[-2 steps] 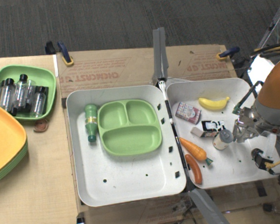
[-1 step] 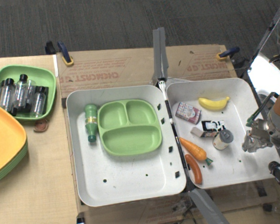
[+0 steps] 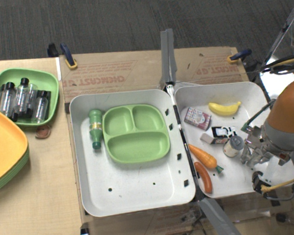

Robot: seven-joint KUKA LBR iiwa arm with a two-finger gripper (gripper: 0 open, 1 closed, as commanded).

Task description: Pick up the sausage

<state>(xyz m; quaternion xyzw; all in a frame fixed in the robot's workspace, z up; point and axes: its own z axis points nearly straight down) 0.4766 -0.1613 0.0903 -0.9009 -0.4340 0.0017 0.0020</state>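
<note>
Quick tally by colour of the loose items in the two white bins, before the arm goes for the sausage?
Green: 2, the divided plate and the bottle
Yellow: 1, the banana
Orange: 1, the carrot
Red-orange: 1, the sausage
Pink: 1, the small box
Black and white: 1, the packet
Total: 7

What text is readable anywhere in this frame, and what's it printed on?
"CHEMCRZT", or close to it, red print seen upside down on the cardboard sheet behind the left bin; letters uncertain.
A second red print on the cardboard behind the right bin, partly hidden; not readable.
Pink packet: print too small.
Black-and-white item: white marks, illegible.
Green bottle label: blurred.
Bottles in the green tray: no legible labels.
</note>
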